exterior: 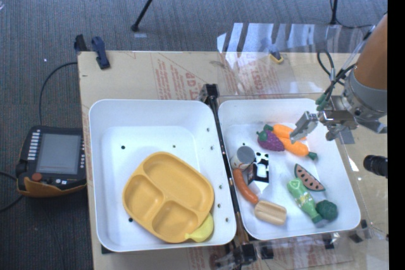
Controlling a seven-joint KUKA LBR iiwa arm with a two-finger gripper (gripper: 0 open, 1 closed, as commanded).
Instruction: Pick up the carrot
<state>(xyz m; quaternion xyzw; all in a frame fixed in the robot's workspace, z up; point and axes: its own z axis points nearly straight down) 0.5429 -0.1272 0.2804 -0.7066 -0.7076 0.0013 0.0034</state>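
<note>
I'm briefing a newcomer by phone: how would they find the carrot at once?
Look in the right bin, at its upper middle. The carrot lies slantwise beside the purple grapes, just under the gripper. It is bright orange and tapered with a green tip.

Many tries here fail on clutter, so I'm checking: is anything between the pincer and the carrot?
Nothing visible stands between them. The pincer is right over the orange toy carrot in the right white bin. The purple toy grape bunch lies against the carrot's left side and might get nudged.
</note>
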